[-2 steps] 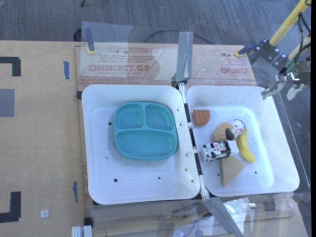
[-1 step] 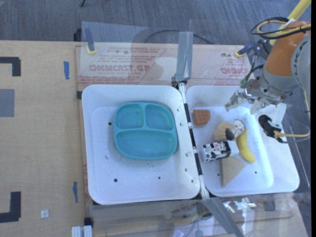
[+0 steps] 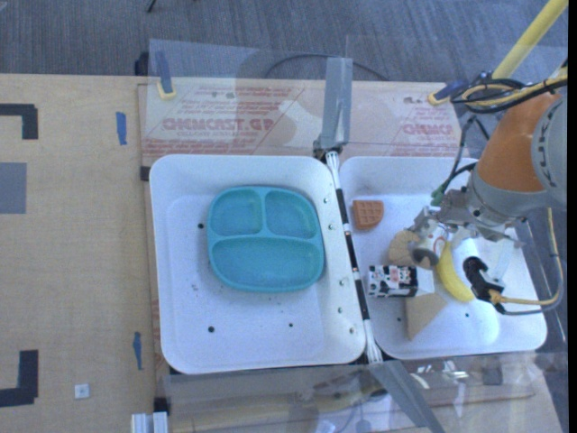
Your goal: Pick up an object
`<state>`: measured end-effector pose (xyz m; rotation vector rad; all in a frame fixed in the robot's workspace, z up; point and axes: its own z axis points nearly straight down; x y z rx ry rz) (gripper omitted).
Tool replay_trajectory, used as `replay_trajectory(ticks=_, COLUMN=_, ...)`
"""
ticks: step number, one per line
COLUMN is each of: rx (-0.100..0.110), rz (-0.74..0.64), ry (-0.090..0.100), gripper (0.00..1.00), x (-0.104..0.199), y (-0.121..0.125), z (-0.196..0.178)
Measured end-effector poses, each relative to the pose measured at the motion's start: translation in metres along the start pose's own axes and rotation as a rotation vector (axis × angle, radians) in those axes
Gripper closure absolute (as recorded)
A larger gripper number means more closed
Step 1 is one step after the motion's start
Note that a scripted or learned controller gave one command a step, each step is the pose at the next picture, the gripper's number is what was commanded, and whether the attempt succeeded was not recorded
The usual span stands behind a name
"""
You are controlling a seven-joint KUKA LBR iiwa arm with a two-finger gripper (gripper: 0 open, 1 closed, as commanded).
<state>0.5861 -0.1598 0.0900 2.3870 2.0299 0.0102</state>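
Two white bins (image 3: 180, 332) share the bench; gripper (image 3: 431, 240), fingers' state untellable, hovers over banana (image 3: 451, 275). Next: descend and grasp.

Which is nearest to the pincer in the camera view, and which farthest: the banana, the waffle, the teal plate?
From the pincer:
1. Banana, just beside it, in the right bin.
2. Waffle, at the same bin's left side, toward the back.
3. Teal plate, across the divider in the left bin.
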Motion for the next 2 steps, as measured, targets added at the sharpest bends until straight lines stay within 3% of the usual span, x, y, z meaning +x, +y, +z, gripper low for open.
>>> replay_trajectory(ticks=1, rx=-0.006, rz=0.003, ry=-0.005, gripper=1.0, x=-0.003, y=0.002, z=-0.012)
replay_trajectory(ticks=2, rx=0.011, rz=0.202, ry=-0.001, gripper=1.0, x=0.033, y=-0.014, z=-0.089)
